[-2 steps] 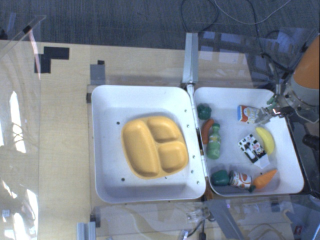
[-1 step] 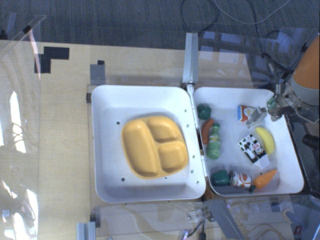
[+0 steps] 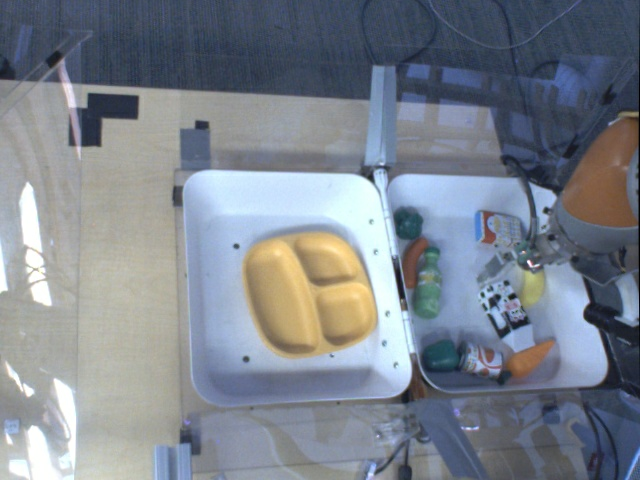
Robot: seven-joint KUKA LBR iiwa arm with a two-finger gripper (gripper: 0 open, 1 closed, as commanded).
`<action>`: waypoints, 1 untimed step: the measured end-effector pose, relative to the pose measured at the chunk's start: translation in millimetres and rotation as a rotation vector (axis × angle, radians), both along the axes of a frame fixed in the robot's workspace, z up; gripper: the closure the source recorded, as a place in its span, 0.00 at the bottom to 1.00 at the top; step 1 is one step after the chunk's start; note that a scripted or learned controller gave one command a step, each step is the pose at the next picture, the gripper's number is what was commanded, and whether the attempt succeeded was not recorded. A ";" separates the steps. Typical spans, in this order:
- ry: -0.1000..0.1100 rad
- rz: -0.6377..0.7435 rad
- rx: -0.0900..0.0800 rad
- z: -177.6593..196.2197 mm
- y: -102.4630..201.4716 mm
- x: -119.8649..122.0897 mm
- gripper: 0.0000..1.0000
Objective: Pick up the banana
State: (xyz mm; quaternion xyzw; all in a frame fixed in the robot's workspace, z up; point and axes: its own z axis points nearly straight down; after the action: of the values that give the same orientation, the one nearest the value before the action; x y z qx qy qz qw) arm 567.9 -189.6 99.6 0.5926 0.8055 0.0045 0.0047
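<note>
The banana (image 3: 533, 287) is a small yellow shape lying in the right bin (image 3: 455, 193), near its right wall. My gripper (image 3: 505, 305) hangs low over that bin, its black-and-white end just left of the banana and close against it. The grey arm with its orange band (image 3: 610, 173) reaches in from the right and covers part of the banana's upper end. Whether anything is held cannot be seen from this angle.
The right bin also holds a small carton (image 3: 496, 227), a green bottle (image 3: 429, 284), an orange-red vegetable (image 3: 414, 260), two dark green items (image 3: 407, 222) (image 3: 440, 354), a can (image 3: 481, 360) and a carrot (image 3: 531, 357). A yellow divided tray (image 3: 310, 291) sits in the left bin (image 3: 215, 268).
</note>
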 end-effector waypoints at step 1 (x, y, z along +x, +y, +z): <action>0.000 0.004 -0.002 8.4 -0.3 1.1 1.00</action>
State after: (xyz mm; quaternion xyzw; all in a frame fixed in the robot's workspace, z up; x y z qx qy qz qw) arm 569.1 -189.9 108.0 0.5909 0.8067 0.0039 0.0053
